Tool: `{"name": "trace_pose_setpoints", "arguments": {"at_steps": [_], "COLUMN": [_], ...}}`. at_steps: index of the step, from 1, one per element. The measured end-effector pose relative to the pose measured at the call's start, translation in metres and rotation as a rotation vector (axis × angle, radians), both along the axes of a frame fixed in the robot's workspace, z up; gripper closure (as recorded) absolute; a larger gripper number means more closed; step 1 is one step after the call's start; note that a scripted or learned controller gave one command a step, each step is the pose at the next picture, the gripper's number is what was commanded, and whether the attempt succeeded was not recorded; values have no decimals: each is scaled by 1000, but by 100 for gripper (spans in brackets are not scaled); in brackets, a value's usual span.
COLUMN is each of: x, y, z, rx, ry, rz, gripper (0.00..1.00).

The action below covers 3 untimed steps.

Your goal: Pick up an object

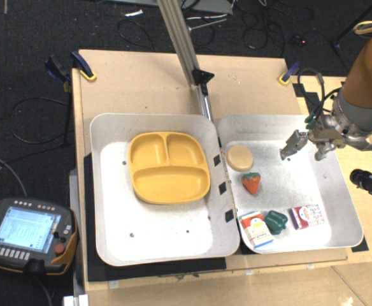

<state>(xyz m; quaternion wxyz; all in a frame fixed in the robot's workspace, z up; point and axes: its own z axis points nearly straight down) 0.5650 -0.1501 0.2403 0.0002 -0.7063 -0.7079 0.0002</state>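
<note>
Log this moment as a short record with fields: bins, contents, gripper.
left bin: yellow divided plate
right bin: round tan piece, toy strawberry, small carton, green piece, red and white packet
gripper: over the right bin's upper part, open, nothing between its fingers
nearest item to gripper: round tan piece, apart from it

Even, bright overhead light fills the bench (141, 88); the white bins (109, 171) glare a little, shadows stay soft and short, and the dark floor looks slightly grainy.
</note>
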Motion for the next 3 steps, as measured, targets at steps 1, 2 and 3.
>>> {"name": "trace_pose_setpoints", "arguments": {"at_steps": [1, 2, 3], "x": [0, 7, 1], "y": [0, 6, -3], "z": [0, -48, -100], "rx": [0, 0, 0], "ry": [0, 4, 5], "rz": [-1, 0, -4], "gripper": [0, 0, 0]}}
